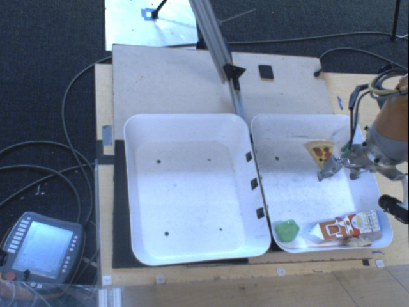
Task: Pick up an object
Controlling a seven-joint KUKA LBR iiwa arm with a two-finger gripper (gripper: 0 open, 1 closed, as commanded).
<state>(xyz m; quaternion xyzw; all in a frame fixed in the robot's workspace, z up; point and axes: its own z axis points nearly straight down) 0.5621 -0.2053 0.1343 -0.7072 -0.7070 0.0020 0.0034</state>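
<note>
In the right bin [281,190], a pizza-slice toy [319,151] lies near the far right part of the floor. A green rounded object [286,229] rests at the near edge. Beside it, at the near right corner, lies an orange and white carton [348,226]. My gripper [332,168] hangs low over the right bin, just to the near right of the pizza slice, close to it. I see no object held in it. The grey arm [388,130] reaches in from the right edge.
The left bin [137,171] sits beside the right one, with black clips along the shared wall. A slanted metal pole [214,40] rises behind the bins. A pendant [38,245] and cables lie on the floor at left.
</note>
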